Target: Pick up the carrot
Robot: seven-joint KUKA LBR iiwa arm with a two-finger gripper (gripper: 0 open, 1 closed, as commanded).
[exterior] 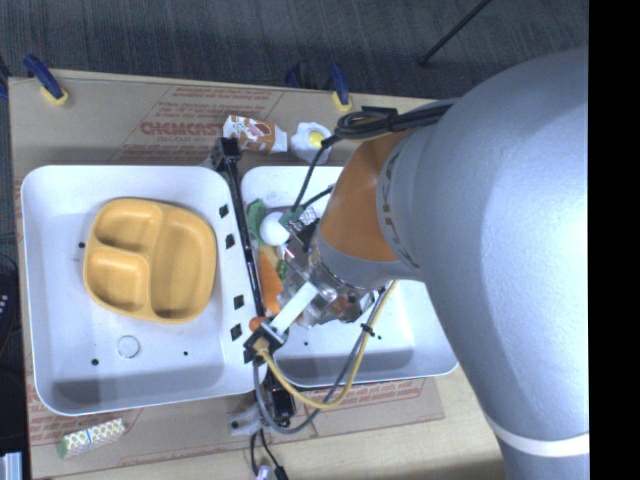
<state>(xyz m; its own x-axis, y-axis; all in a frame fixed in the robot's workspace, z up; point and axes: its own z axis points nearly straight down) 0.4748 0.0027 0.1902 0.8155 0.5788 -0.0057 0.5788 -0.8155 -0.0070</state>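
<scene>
The carrot (pixel 268 271) is an orange strip along the left wall of the right bin (pixel 420 363), partly hidden by the arm. My gripper (pixel 303 260) hangs low over that bin, just right of the carrot and close to it. The wrist and the big grey arm cover most of the bin. Nothing can be seen held.
A white ball (pixel 272 230) and a green item (pixel 256 211) lie just beyond the carrot. A yellow divided plate (pixel 150 258) sits in the left bin (pixel 60 368). A small packet (pixel 250 133) and a white-and-yellow item (pixel 310 138) lie behind the bins.
</scene>
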